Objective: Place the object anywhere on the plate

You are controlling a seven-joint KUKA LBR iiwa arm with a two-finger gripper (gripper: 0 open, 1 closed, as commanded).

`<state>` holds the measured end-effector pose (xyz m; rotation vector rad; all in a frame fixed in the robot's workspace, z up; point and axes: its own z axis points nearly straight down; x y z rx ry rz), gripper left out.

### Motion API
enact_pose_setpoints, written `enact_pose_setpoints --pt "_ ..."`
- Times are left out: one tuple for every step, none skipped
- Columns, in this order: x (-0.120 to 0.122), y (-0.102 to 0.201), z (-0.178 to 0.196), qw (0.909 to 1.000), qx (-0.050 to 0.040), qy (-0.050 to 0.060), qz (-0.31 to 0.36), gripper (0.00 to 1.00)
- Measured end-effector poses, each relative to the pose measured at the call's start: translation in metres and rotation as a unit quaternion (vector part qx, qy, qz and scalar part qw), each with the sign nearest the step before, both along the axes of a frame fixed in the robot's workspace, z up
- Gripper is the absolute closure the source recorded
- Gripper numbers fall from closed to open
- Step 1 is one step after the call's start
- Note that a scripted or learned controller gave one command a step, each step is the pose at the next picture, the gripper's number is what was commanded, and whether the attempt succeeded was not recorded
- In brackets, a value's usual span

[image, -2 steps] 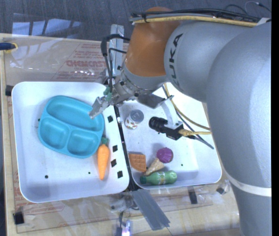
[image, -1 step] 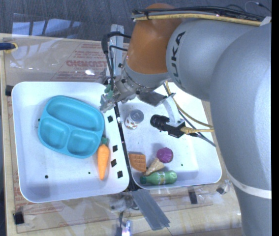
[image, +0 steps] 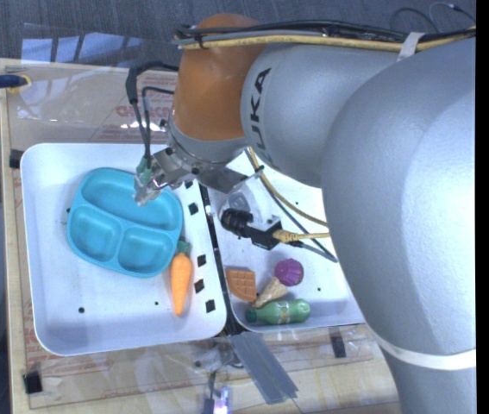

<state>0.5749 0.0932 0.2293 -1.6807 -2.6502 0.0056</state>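
Observation:
A blue plate with three compartments lies in the left bin. My gripper hangs over the plate's upper right part, its tips close to the plate. An orange toy carrot lies in the left bin just off the plate's lower right rim, apart from the gripper. Nothing shows between the gripper's tips.
The right bin holds a waffle piece, an ice cream cone, a purple round item and a green vegetable. The arm's large grey body covers most of the right bin. A clamp sits at the bench's far left corner.

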Motion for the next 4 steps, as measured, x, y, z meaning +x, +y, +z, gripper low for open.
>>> enact_pose_setpoints --pt "0.028 0.063 -0.057 0.9991 -0.0005 0.000 -0.044 1.00" --pt "0.068 0.034 -0.003 0.9836 0.0003 -0.003 0.180 1.00" --pt "0.072 -0.048 -0.006 0.9563 0.0010 0.000 0.293 1.00" --pt "0.050 -0.008 0.012 0.9606 0.0008 0.000 0.278 1.00"
